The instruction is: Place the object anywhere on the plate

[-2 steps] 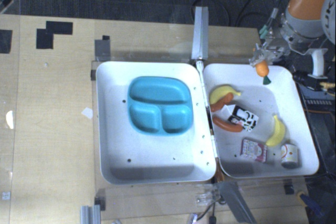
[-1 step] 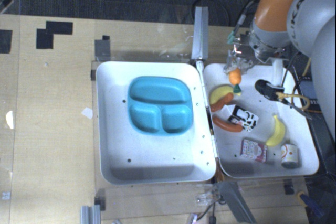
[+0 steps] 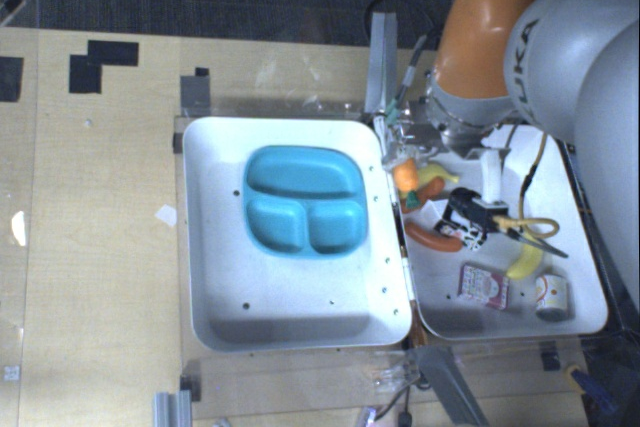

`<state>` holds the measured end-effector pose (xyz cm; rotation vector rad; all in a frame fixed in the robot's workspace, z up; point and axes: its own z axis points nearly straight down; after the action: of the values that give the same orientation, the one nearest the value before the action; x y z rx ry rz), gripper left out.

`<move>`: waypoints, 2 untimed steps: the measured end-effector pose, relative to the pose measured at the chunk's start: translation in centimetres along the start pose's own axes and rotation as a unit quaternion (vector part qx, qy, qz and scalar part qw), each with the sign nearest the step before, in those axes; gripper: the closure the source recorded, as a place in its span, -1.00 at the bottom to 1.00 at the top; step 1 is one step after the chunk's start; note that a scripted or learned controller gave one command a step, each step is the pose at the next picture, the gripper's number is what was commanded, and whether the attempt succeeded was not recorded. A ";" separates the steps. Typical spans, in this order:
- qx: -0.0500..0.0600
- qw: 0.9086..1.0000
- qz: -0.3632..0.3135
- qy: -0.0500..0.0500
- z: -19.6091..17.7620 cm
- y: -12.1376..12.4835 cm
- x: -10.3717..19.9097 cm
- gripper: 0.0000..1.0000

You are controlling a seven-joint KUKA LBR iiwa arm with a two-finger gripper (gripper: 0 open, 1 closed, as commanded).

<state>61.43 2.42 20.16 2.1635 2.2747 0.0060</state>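
The blue three-compartment plate (image 3: 303,199) lies in the left white bin (image 3: 215,245) with nothing on it. My gripper (image 3: 397,151) hangs over the far left corner of the right bin (image 3: 585,300), close to the wall between the two bins. Just below it lies a small orange round object (image 3: 405,177), beside a yellow-green piece (image 3: 432,183) and a small green piece (image 3: 411,201). Whether the gripper touches the orange object cannot be told. The arm's orange band (image 3: 485,25) and grey body hide the bin's far part.
Further in the right bin lie a red sausage-like object (image 3: 432,237), a yellow banana (image 3: 525,260), a pink packet (image 3: 482,285) and a small can (image 3: 551,294). A metal post (image 3: 380,65) stands behind the bins' shared wall.
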 end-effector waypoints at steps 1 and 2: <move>-0.001 0.990 -0.138 0.000 -0.2 1.1 5.9 1.00; -0.001 0.990 -0.138 0.000 -0.2 1.1 5.9 -1.00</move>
<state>62.21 8.33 20.40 1.8277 2.5499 0.0087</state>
